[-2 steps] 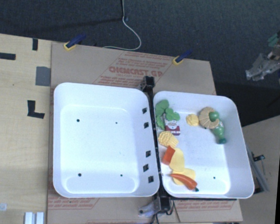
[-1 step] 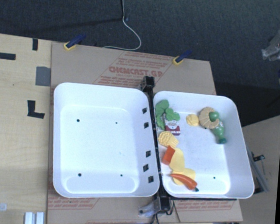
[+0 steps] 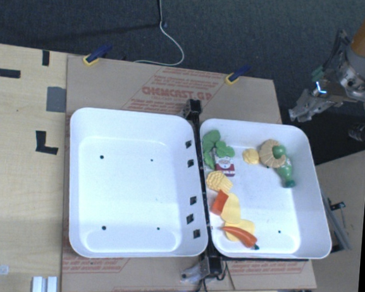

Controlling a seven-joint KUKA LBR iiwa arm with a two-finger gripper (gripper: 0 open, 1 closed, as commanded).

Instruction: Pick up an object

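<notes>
The right bin [image 3: 304, 204] holds several toy foods. Green leafy pieces [image 3: 211, 142] lie by its left wall, with a small red and white can [image 3: 224, 167] and a yellow waffle piece [image 3: 216, 180] below them. A red-orange piece [image 3: 219, 202], a yellow wedge [image 3: 233, 210] and an orange-red carrot shape [image 3: 240, 236] lie toward the near edge. A tan round item [image 3: 271, 152], a small yellow piece [image 3: 251, 156] and a green bottle [image 3: 287, 174] sit at the far right. My gripper [image 3: 304, 110] hangs outside the bin, beyond its far right corner, well apart from every toy.
The left bin [image 3: 79, 165] sits beside the right one on a cardboard sheet [image 3: 168, 90]. Black clips [image 3: 190, 200] join the two bins along the shared wall. A white cable [image 3: 169, 39] trails over the dark floor behind.
</notes>
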